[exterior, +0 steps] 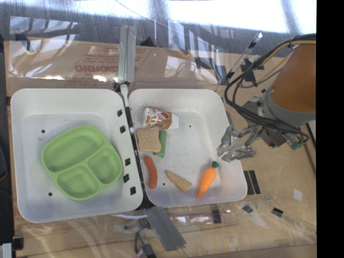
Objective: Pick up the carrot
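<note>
Two white bins (32, 198) sit on a bench; the gripper (235, 148), fingers apart and holding nothing, hovers just above the carrot (207, 180).

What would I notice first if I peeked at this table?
Probably the bright green plate with three sections, sitting in the left bin. Next, the orange carrot lying near the front right corner of the right bin, with a sausage and a slice of bread farther left. The robot's gripper hangs at that bin's right edge, just above the carrot in the picture.
</note>
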{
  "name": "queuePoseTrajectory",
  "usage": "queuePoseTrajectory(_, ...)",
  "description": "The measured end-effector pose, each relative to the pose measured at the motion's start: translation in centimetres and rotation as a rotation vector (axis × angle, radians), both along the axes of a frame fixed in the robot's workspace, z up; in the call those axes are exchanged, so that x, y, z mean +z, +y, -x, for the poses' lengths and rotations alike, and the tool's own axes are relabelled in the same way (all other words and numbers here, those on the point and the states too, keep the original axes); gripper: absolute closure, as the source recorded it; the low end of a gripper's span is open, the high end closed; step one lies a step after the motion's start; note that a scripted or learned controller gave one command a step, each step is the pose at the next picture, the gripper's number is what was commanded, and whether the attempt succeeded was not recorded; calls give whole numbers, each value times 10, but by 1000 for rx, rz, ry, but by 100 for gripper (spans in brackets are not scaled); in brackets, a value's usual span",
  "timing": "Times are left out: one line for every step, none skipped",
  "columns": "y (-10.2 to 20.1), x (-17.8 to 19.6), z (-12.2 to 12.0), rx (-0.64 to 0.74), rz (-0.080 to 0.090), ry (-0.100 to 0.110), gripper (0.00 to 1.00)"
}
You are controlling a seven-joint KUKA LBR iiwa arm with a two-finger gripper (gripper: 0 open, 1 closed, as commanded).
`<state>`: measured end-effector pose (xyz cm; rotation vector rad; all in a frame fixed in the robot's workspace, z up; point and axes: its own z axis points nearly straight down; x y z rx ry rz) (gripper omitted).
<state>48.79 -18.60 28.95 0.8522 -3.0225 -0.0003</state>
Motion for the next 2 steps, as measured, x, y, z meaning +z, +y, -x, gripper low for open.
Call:
queuePoseTrajectory(27,-79,-4,46,-3,2,100)
queuePoseTrajectory(42,-86,-58,445,-1,-3,100)
